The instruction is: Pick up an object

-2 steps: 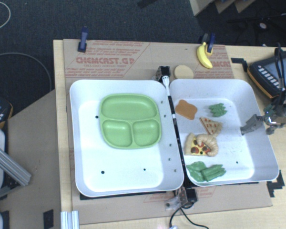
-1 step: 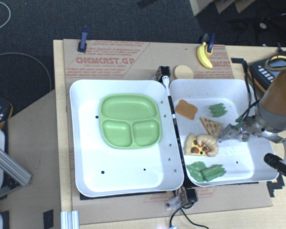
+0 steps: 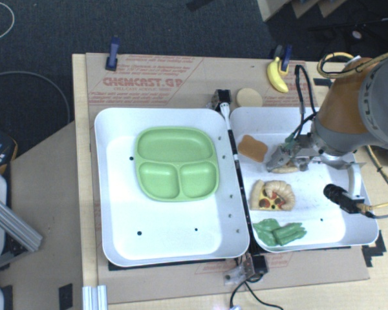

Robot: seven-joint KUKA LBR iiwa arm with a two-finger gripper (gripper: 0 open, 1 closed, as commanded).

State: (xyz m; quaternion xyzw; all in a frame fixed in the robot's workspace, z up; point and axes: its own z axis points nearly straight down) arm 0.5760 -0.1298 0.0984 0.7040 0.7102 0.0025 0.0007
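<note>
Glossy white bins [image 3: 116, 192], ridged green tray [image 3: 177, 163]

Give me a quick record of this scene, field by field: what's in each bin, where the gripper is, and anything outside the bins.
left bin: green divided plate
right bin: brown bread piece, pizza slice, green beans, pale flat item under the gripper
gripper: low in the right bin's upper part, over the pale item; grasp unclear
outside bins: banana, tan round piece on the board
</note>
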